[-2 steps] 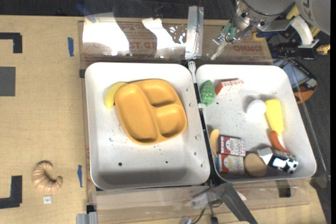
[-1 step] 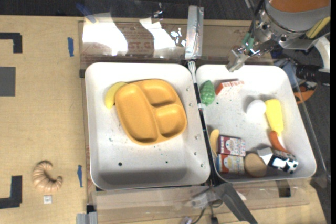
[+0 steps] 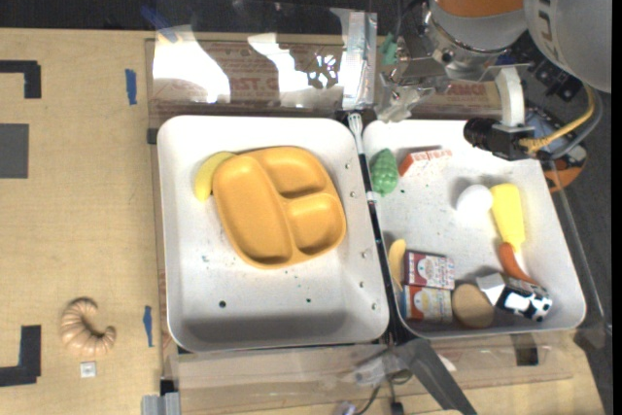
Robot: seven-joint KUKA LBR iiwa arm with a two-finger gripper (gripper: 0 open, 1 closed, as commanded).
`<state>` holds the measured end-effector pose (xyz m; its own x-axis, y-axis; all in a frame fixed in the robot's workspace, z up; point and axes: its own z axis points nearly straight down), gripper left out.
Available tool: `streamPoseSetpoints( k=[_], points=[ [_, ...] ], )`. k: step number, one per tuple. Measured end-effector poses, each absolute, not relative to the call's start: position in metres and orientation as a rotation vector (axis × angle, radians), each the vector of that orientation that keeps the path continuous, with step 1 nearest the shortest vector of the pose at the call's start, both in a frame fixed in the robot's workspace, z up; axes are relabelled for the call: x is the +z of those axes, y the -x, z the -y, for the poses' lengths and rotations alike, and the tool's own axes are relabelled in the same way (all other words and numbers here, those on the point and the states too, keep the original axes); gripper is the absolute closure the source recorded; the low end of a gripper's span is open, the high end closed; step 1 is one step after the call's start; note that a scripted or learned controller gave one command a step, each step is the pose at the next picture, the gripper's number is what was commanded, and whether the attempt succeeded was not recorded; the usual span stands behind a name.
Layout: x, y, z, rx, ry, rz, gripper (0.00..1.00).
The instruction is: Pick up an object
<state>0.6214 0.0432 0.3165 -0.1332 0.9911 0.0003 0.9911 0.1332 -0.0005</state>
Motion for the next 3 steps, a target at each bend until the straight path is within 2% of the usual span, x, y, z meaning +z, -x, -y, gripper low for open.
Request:
streamPoseSetpoints(
  k=[1,2,3],
  points=[
    [0.4,-0.667,-0.103,-0.009,2.009,2.421,1.0],
    [0.413,-0.667,-0.113,-0.005,2.065,2.372,1.0],
    [0.487,-0.666,-0.136,-0.006,1.65,2.679,1.0]
  ],
)
